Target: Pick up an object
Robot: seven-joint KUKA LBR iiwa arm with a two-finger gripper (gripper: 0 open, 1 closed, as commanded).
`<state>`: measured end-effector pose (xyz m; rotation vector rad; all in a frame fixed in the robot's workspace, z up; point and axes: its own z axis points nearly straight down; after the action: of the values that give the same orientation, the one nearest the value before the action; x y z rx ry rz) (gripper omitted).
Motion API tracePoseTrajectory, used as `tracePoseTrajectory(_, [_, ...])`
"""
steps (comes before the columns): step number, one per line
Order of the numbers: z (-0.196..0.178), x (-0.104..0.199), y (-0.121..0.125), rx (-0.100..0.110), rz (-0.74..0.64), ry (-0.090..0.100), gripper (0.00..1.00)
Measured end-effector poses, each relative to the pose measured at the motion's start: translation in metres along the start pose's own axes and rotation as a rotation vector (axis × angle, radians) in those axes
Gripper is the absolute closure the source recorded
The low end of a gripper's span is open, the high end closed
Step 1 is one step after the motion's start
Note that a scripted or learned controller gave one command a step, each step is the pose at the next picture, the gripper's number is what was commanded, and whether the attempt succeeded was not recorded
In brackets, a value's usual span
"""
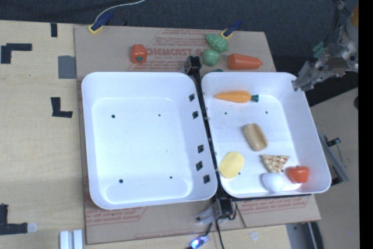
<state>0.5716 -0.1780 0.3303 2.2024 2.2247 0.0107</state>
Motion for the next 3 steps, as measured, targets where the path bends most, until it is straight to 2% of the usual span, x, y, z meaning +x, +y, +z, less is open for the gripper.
tracePoseTrajectory(1, [-0.007, 0.002, 0.069, 0.008, 0.006, 0.0, 1.0])
tracePoseTrajectory(2, [0.119, 0.001, -0.005, 0.029, 0.013, 0.007, 1.0])
tracePoseTrajectory(3, [0.062, 0.051, 0.089, 0.003, 0.001, 0.003, 1.0])
